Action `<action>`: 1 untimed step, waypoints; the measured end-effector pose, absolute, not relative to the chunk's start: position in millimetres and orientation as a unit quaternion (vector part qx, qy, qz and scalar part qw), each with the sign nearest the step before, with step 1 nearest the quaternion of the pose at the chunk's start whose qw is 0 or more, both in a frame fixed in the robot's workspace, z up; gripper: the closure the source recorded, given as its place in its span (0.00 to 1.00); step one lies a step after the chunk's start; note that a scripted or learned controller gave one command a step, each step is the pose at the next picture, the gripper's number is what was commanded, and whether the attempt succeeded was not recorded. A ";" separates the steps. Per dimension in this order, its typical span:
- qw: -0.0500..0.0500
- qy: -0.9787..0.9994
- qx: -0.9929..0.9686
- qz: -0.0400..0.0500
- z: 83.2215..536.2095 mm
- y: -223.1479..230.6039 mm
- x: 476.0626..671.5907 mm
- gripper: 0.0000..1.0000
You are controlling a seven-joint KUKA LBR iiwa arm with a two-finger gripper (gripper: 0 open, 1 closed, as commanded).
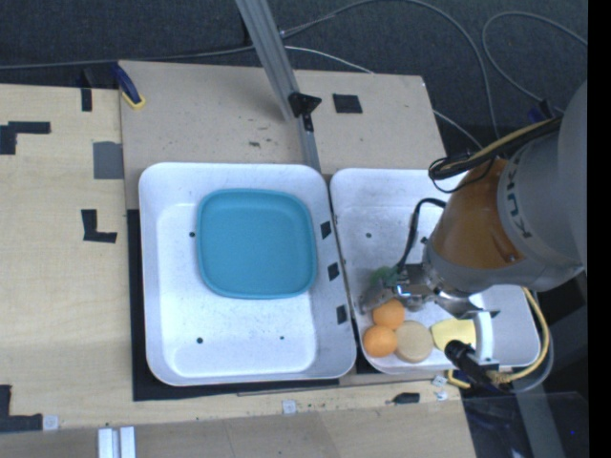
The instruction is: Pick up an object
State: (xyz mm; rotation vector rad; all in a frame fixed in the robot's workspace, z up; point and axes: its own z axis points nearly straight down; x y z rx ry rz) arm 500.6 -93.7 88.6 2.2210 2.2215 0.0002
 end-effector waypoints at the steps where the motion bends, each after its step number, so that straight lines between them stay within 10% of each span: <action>1: 0.001 0.707 0.707 0.001 100.1 -93.7 501.2 1.00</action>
